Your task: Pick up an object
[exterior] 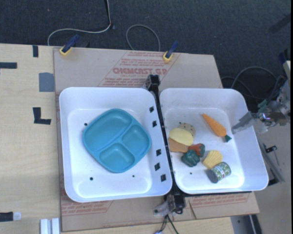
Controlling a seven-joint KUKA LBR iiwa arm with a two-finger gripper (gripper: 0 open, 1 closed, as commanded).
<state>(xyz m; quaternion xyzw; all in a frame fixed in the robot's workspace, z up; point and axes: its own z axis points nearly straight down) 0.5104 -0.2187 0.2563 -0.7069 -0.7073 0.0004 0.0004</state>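
Carrot (215, 125) lying in right bin (244, 145) near its far edge, toy foods clustered nearby, blue plate (117, 139) in left bin (73, 145), pincer (268, 115) at table's right edge, grip state unclear

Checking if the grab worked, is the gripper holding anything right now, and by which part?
Nothing is held. The gripper sits at the right bin's right rim, apart from the carrot and the other toys.

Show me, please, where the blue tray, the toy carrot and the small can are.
blue tray (117, 139), camera view, its central divider.
toy carrot (214, 124), camera view, middle of the orange body.
small can (219, 171), camera view, its side.
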